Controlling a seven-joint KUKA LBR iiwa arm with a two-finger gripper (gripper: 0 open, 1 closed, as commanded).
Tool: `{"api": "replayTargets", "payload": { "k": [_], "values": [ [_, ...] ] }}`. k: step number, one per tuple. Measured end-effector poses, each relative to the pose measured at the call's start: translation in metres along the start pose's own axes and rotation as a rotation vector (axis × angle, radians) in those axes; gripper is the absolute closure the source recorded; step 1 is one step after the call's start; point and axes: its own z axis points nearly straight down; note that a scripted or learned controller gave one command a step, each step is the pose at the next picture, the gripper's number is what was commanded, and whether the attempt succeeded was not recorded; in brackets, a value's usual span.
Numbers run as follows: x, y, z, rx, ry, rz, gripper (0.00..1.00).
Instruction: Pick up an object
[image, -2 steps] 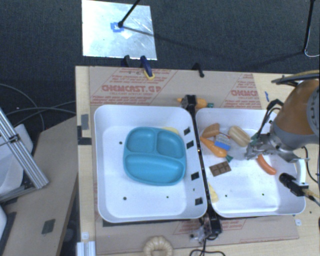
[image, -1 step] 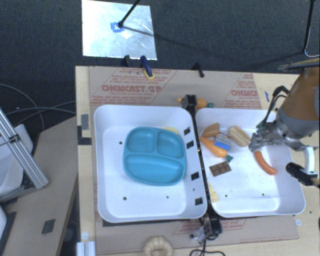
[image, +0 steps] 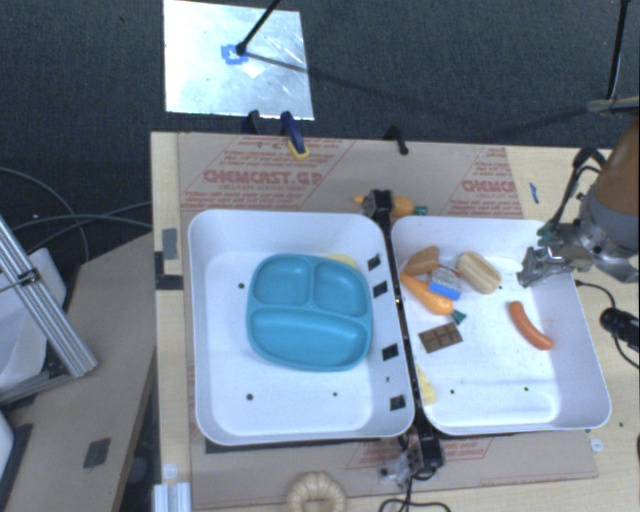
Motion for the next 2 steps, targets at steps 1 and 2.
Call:
{"api": "replayTargets", "payload": {
  "k": [1,2],
  "values": [
    [0.0,0.001,-0.011,0.004,0.001,-0.001,1.0],
    [0.043,0.005,-0.009,0.006,0.003,-0.004,1.0]
  ]
}}
